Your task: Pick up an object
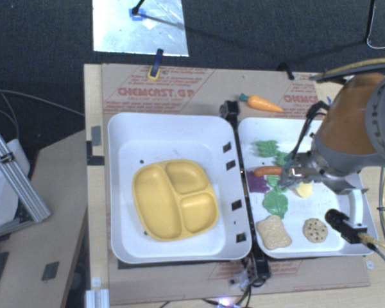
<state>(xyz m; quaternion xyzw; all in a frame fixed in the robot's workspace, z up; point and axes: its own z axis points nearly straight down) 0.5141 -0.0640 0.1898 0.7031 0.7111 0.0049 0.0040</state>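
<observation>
My gripper [287, 176] is low in the right bin [353, 246], in the middle of a cluster of toy foods. An orange-red sausage [267, 171] lies just to its left, above a purple piece [257, 184]. A green leaf [276, 203] sits right below it and a yellow piece [303, 189] just to its right. Another green leaf [267, 148] lies further back. At the front of the bin lie a pale slice of bread [273, 231] and a cookie [316, 230]. The arm hides the bin's right side.
The left bin [125, 140] holds a yellow divided plate [175, 199]. A toy carrot [262, 103] lies on the cardboard behind the right bin. A black divider [242, 185] runs between the bins. A metal frame [13, 178] stands at the far left.
</observation>
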